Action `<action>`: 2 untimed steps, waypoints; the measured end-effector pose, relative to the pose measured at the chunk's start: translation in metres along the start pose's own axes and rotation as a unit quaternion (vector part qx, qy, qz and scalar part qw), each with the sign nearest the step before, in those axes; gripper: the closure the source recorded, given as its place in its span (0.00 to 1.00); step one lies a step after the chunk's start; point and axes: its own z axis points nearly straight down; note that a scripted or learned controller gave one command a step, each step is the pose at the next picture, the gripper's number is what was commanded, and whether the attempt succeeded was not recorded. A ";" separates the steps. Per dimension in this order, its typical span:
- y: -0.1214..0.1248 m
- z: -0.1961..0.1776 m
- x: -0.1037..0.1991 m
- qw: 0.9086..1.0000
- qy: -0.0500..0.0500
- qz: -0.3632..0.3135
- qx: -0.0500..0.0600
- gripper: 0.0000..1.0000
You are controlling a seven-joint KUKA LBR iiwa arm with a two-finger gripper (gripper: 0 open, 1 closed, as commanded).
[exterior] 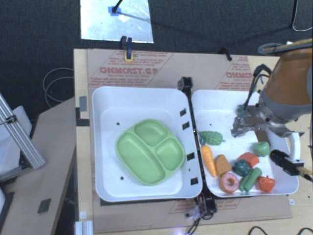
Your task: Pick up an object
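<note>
In the camera view my gripper (240,126) hangs over the upper middle of the right bin (215,106), on a bare patch of its floor. No object shows in it. The toy foods lie below and beside it: a bumpy green vegetable (211,138) to its lower left, a green pepper (261,148) to its lower right, and a red piece (249,157) under it. Further toward the front lie an orange carrot (209,161), a brown bread piece (223,164), a pink donut (228,182), a teal piece (241,168), a green cucumber (250,178) and a red tomato (266,183).
The left bin (105,131) holds a light green divided plate (150,152). A black divider with clips (191,136) runs between the two bins. The arm's orange and grey body (293,87) covers the right bin's far right corner.
</note>
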 end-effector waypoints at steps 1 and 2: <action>-0.017 -0.002 -0.003 1.000 -0.001 0.002 -0.001 1.00; -0.012 -0.003 -0.008 1.000 -0.001 0.002 -0.002 1.00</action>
